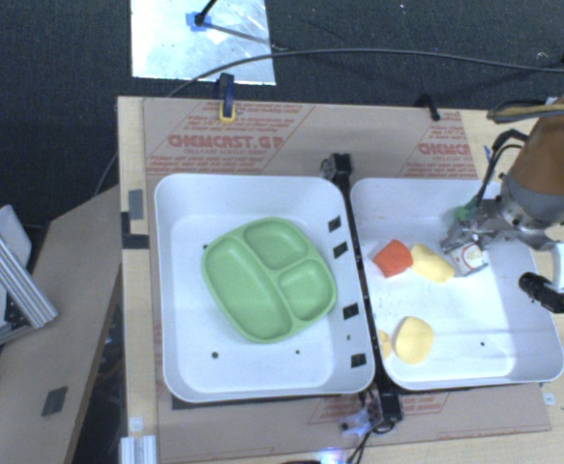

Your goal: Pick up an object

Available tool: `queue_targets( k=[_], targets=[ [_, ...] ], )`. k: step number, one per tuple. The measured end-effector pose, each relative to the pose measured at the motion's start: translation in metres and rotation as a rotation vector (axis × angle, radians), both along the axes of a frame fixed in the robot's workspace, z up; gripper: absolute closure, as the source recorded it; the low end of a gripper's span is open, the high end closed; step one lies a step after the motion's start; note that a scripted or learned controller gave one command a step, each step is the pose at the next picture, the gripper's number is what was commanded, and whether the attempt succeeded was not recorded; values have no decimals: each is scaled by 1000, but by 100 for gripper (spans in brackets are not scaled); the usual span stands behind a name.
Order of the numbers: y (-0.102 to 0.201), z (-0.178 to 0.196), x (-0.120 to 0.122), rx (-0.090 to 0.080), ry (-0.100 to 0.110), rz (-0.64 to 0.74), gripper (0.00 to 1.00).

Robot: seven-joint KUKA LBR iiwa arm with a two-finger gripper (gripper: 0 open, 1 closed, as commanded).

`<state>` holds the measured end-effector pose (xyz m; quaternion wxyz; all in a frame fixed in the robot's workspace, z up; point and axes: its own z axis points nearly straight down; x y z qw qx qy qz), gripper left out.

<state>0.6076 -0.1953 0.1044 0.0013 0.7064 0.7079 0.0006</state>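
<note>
The arm (pixel 552 162) comes in over the right bin's (pixel 514 361) far right corner, its orange band above the grey wrist. The gripper (pixel 467 251) hangs low over the middle of that bin, nearer the far edge, just beside a yellow piece (pixel 433 264). From here I cannot tell how wide the claw stands, or whether it has anything in it; the tip is a jumble of grey, white and a speck of red.

An orange block (pixel 392 257) sits touching the yellow piece on its left, toward the bin's left edge. A second yellow lump (pixel 413 339) lies near the near left corner, with a smaller yellowish bit (pixel 385 342) hard against the left wall.

The left bin (pixel 194 356) carries a green divided plate (pixel 269 278), about in its centre.
</note>
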Motion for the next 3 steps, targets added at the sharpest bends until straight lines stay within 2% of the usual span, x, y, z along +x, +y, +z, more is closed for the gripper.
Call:
queue_targets(
  k=[2, 3],
  targets=[
    [6, 97, 17, -1, -4, 5, 100],
    [6, 104, 17, 0, -1, 5, 100]
  ],
)
